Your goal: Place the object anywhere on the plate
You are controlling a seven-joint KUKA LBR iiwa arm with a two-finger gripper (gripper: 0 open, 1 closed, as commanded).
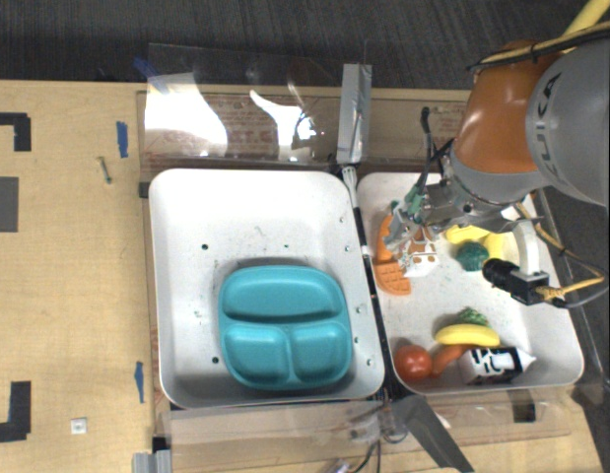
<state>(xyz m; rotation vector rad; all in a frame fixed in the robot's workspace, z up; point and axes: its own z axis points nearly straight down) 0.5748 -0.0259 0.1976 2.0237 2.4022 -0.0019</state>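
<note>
A teal plate (284,325) with three compartments lies in the left bin (186,215), toward its front. My gripper (415,239) hangs low over the left part of the right bin (566,348), right above an orange carrot-like piece (388,269) by the bin's left wall. Other toy food lies in that bin: a yellow piece (474,235), a teal ball (472,255), a banana (466,335), a red tomato (414,363) and a black-and-white item (496,362).
A divider wall (364,254) separates the two bins. A clear plastic sheet (255,116) stands behind the left bin. The arm's orange band (497,116) looms over the back of the right bin, with cables trailing right.
</note>
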